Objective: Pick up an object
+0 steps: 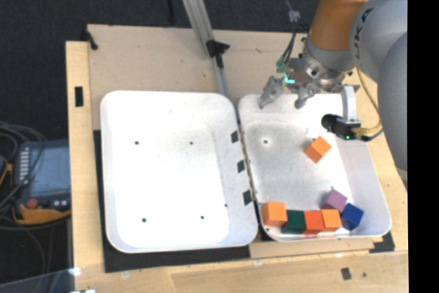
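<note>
Two-finger gripper over the right shallow white bin's far edge; fingers apparently spread, nothing between. Small orange cube lies apart.

two bins sat side by side; one block lay mid right bin, others lined its near edge.

Arm — cropped at right edge
</note>
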{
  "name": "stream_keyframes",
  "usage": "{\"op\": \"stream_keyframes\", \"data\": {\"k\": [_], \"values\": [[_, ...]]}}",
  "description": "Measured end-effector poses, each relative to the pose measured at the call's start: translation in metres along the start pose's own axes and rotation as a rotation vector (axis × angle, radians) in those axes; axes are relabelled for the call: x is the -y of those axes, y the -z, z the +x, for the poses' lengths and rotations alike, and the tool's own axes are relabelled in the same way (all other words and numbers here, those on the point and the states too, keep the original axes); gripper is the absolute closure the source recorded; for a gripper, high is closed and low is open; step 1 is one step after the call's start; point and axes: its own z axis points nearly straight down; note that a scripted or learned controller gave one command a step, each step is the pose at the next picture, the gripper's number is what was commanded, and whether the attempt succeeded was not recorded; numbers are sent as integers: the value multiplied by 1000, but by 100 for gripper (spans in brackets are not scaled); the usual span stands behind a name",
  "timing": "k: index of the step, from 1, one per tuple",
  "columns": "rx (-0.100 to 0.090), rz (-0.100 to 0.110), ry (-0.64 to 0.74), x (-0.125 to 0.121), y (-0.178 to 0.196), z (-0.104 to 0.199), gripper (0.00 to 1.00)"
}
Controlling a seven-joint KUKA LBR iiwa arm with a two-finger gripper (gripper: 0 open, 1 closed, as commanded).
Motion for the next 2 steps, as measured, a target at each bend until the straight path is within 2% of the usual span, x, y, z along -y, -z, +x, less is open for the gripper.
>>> {"op": "stream_keyframes", "data": {"k": [2], "values": [[1,5,-7,4,-115,-5,0]]}}
